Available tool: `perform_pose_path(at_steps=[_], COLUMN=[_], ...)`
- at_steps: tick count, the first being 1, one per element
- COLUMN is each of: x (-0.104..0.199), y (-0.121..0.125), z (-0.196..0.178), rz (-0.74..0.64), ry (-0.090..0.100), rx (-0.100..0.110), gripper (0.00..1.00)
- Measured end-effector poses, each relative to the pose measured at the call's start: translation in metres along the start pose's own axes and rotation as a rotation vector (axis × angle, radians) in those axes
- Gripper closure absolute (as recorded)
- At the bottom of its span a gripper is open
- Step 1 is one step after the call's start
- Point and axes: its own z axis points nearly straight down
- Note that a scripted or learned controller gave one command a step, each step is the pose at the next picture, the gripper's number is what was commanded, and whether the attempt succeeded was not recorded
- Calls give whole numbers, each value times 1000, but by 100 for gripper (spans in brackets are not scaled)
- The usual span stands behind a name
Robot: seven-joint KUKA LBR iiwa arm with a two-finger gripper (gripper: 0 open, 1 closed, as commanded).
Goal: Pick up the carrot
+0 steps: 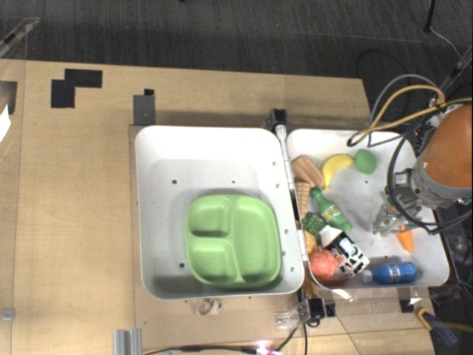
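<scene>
Here carrot [404,239] lies near bin [442,268] edge.

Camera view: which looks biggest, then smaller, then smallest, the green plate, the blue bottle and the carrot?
1. Green plate, by far the biggest, lying in the left bin.
2. Blue bottle, in the right bin.
3. Carrot, smallest as seen, though the gripper partly hides it.

Wooden bench [74,220] under two white bins [159,168]
</scene>
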Motion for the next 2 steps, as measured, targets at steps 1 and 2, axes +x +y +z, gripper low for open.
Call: perform_pose_path(at_steps=[1,2], x=[0,-3], y=[0,-3], z=[0,-12], rz=[1,1], ry=[0,-5], rx=[-1,10], gripper=[0,100])
